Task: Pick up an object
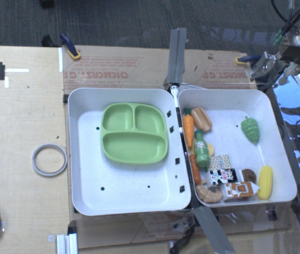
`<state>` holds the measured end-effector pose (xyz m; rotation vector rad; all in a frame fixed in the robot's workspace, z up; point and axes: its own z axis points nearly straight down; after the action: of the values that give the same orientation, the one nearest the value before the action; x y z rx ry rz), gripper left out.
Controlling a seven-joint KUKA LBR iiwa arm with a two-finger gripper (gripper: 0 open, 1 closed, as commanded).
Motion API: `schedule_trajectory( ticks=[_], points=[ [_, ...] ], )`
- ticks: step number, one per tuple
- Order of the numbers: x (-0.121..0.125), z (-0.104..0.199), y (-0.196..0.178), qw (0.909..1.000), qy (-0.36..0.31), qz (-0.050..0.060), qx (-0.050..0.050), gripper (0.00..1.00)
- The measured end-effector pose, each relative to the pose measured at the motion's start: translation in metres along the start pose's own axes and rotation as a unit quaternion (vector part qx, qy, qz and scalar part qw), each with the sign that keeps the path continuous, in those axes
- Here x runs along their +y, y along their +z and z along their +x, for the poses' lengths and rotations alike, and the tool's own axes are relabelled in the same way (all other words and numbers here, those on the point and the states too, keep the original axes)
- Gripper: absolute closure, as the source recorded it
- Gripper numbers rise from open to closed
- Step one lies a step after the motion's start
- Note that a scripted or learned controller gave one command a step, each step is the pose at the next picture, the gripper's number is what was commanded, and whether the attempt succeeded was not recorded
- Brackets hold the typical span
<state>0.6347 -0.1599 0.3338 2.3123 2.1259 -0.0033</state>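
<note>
The gripper [277,67] is seen beyond the right bin [277,120], above its far corner; its opening cannot be told, and nothing is seen held. Most toys are crowded along the bin's left wall: carrot [188,129], bottle [201,151], croissant [209,194]. A grab there could be blocked by neighbours; the grapes [250,129] and corn [265,181] lie apart.

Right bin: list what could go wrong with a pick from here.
1. Most items crowd the right bin's left wall: the carrot, hot dog and green bottle touch, so the hand, now beyond the bin's far right corner, may nudge neighbours or grab two.
2. The corn lies near the right wall, which could block a finger.
3. The grapes lie apart, probably the safest target.
</note>
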Motion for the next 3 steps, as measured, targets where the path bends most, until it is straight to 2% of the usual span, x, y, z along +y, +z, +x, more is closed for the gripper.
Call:
schedule_trajectory(
  ticks=[1, 2, 3],
  points=[
    [0.028, -0.050, 0.170, 1.0000, 0.004, 0.002, 0.000, 0.00],
    [0.011, -0.056, 0.206, 1.0000, 0.000, 0.001, 0.000, 0.00],
    [0.004, -0.053, 0.227, 0.9983, -0.057, -0.015, 0.000, 0.00]
  ],
)
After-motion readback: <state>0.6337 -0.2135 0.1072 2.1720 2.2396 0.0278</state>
